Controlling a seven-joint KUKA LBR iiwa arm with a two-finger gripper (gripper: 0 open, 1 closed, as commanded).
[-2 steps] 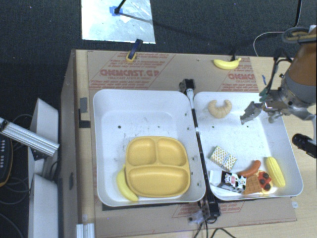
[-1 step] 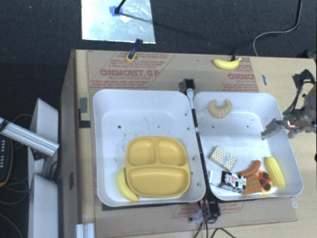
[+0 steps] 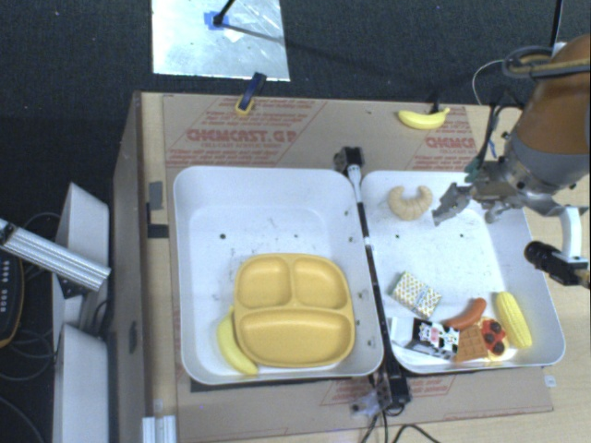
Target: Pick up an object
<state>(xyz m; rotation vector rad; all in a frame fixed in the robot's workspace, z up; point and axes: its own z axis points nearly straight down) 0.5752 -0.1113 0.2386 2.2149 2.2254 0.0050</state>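
Croissant (image 3: 409, 201), upper part of the right bin (image 3: 517, 275), frame centre-right, lying free. Gripper (image 3: 471, 201) just right of it, apart from it; you see 2 fingers spread, nothing between. Lower right: patterned packet (image 3: 416, 294), sausage (image 3: 464, 313), corn cob (image 3: 512, 319). Left bin (image 3: 203, 247): 1 yellow divided tray (image 3: 294, 308), 1 banana (image 3: 233, 347) touching its left edge.

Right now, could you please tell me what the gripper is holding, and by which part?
Nothing: the gripper hangs over the right bin, beside the croissant, with nothing between its fingers.
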